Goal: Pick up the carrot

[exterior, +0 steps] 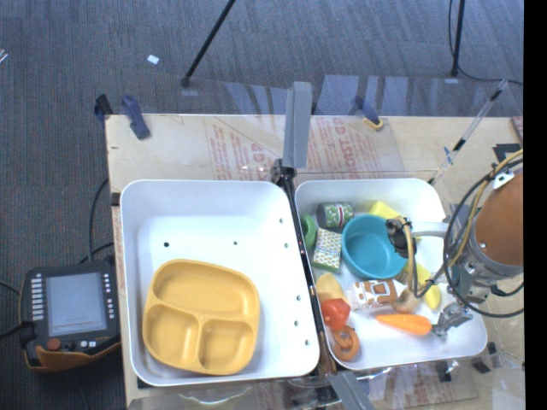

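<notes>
The orange carrot (404, 323) lies flat near the front right corner of the right bin (466, 344), pointing left to right. My gripper (448, 321) hangs low over the bin, just at the carrot's right end, below the grey wrist and orange band (511, 220). Nothing shows whether it touches the carrot. The carrot rests on the bin floor.
Crowded around the carrot are a small carton (376, 294), a red vegetable (336, 313), a brown pretzel-like ring (346, 342), a blue bowl (373, 246), a green can (336, 214) and yellow pieces (385, 209). A yellow divided plate (201, 316) lies in the left bin (137, 203).
</notes>
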Available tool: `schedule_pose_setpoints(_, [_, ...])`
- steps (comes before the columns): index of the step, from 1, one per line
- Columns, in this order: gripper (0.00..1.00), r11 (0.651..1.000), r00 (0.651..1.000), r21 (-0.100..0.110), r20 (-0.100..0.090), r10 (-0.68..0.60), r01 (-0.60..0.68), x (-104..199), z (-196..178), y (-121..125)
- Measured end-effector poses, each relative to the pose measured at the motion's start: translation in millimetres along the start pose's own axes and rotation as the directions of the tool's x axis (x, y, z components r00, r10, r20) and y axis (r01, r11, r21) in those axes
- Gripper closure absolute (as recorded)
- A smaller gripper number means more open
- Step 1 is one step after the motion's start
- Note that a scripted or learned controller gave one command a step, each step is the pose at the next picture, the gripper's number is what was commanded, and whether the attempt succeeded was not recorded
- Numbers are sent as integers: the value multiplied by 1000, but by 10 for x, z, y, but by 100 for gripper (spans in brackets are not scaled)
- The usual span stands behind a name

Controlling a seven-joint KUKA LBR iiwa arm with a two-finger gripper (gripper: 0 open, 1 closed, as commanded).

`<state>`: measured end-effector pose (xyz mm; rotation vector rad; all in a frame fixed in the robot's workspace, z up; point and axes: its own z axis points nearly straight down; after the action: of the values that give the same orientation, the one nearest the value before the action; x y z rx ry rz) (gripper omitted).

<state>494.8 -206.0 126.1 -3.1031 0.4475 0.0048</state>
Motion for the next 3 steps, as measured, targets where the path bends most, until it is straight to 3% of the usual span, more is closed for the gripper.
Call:
schedule_pose_setpoints(1, [0, 997, 997, -14, -12, -82, 82, -153, 318, -213])
schedule_pose_setpoints(3, [0, 997, 997, -15, -15, -80, 80, -160, 317, -217])
